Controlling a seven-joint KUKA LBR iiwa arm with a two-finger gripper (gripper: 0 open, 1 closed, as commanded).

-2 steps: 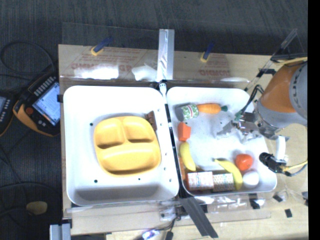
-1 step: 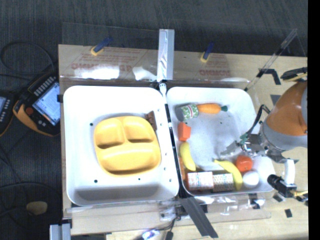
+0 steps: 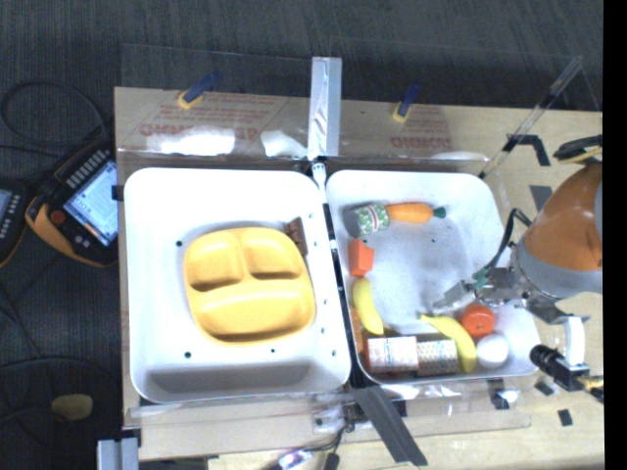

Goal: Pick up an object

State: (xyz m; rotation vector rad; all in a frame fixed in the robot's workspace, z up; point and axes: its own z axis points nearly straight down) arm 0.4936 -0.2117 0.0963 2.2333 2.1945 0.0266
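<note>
Bench w/ two white bins (image 3: 137, 262); end effector (image 3: 468, 292) over right bin toys, finger state unclear.

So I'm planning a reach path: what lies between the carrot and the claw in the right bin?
Camera view: only bare white bin floor separates the carrot from the claw.

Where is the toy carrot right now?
The carrot lies at the far end of the right bin, beside a small green-and-white item on its left.

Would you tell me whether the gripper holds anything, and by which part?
It cannot be told: the gripper sits low in the right bin beside the tomato.
</note>
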